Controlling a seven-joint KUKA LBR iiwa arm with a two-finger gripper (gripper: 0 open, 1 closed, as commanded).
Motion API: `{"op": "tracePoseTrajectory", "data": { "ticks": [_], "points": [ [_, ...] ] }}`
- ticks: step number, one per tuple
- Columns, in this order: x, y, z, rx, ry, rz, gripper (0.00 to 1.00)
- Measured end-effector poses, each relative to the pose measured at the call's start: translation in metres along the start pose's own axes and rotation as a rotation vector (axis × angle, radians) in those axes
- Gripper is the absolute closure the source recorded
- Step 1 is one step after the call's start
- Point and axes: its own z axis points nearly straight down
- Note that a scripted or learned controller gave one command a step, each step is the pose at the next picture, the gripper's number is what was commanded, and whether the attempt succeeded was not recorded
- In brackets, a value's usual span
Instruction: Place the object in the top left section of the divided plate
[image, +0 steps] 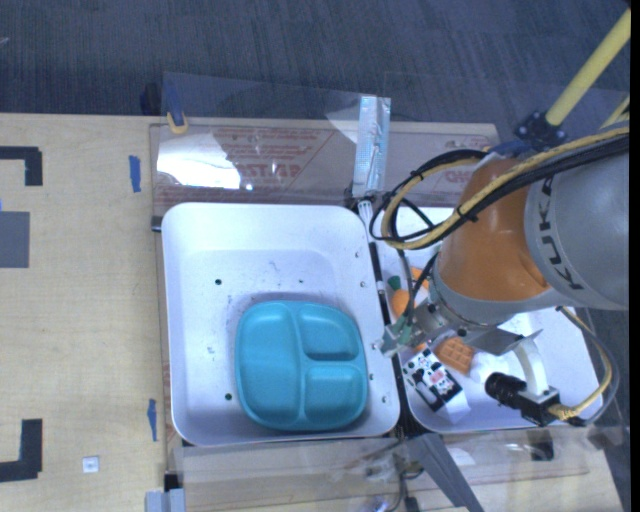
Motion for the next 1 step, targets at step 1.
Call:
{"op": "tracePoseTrajectory", "data": {
  "ticks": [1],
  "points": [
    [0.0019, 0.0020, -0.0267, -0.004, -0.004, -0.272, 1.00]
  ]
}}
